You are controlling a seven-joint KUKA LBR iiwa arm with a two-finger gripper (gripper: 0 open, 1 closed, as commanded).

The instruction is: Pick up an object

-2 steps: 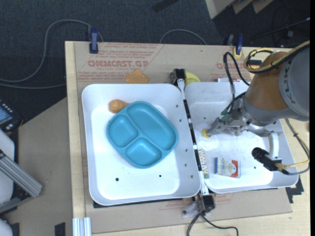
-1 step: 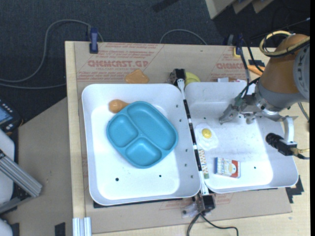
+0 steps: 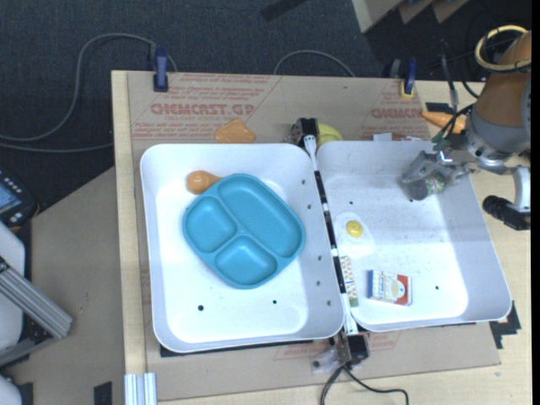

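A blue three-compartment plastic plate [image 3: 243, 229] lies in the left white bin [image 3: 169, 302], a small orange ball [image 3: 200, 180] touching its upper-left edge. Right of the plate, a fried-egg toy [image 3: 353, 228] and a small white carton [image 3: 389, 287]. Farther right, the hand [image 3: 424, 178] hovers; its opening cannot be told.

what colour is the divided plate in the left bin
Light blue; the plate shows plainly in the camera view.
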